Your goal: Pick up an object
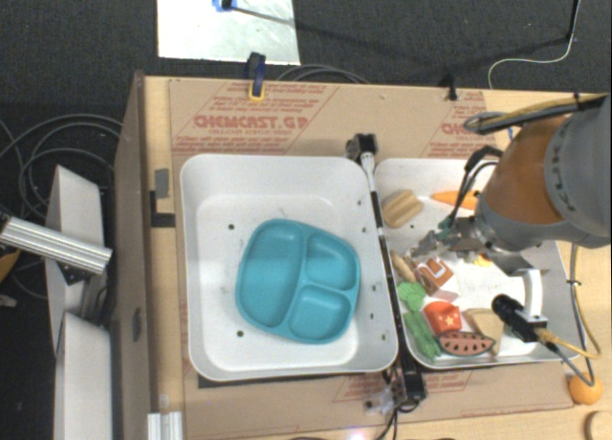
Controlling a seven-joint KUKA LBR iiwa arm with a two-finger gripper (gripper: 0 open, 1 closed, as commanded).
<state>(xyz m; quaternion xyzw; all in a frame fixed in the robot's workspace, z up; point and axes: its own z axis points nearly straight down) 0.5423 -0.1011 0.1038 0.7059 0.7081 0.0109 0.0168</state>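
Observation:
My gripper (pixel 451 237) reaches down into the right bin (pixel 521 356), near its middle. It hovers just above a brown and white toy food piece (pixel 432 275). A tan bread roll (pixel 400 207) lies to its upper left, and an orange carrot (pixel 448 198) lies behind it. Toward the bin's front lie a green piece (pixel 414 297), a red piece (pixel 442 316), a watermelon slice (pixel 469 342) and a tan bread slice (pixel 485 320). Nothing shows clearly inside the gripper.
The left bin (pixel 220 189) holds a blue divided plate (pixel 298 279). A ridge (pixel 378 237) runs between the two bins. The grey arm with its orange band (pixel 521 185) covers the right bin's right side. Cardboard (pixel 287 118) lines the bench behind the bins.

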